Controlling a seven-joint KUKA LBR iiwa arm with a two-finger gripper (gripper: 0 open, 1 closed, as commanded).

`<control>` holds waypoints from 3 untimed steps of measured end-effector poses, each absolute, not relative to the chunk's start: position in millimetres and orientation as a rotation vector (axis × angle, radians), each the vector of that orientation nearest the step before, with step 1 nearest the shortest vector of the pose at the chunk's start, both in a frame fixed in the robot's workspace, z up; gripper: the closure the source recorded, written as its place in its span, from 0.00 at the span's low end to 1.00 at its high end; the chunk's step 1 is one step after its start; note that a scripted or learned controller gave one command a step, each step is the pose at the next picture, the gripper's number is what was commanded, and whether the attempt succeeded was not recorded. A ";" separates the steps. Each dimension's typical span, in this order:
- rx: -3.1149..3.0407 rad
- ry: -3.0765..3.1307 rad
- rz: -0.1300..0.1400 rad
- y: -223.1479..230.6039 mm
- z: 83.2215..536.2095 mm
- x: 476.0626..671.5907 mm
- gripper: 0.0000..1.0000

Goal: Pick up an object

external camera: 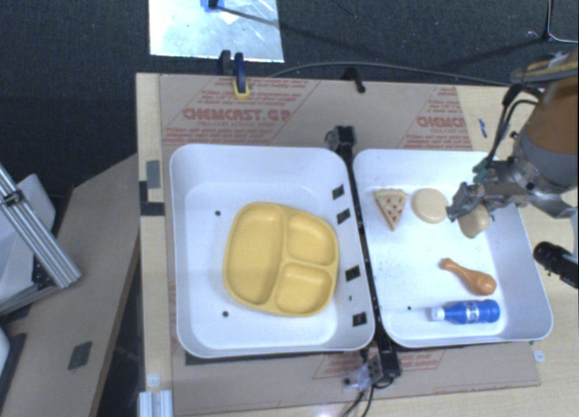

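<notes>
My gripper (470, 211) hangs over the upper right part of the right bin (520, 252). It is shut on a small beige object (473, 224), which sticks out below the fingers. Just to its left lie a round beige bun (430, 205) and a pizza slice (390, 207). Nearer the front of the bin are a brown drumstick (469, 275) and a blue bottle (466, 313) lying on its side.
The left bin (194, 225) holds a yellow divided plate (280, 259). A black divider (355, 234) runs between the two bins. The arm's grey wrist with its orange band (554, 135) reaches in from the right over the bin's rim.
</notes>
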State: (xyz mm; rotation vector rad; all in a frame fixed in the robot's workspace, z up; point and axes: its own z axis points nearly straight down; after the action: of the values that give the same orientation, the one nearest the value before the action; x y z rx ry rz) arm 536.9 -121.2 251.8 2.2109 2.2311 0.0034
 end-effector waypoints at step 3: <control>2.212 2.233 0.002 36.3 230.0 546.9 1.00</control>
State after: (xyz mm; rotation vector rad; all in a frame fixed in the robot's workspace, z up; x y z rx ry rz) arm 546.9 36.3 230.0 2.2120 2.2327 0.0024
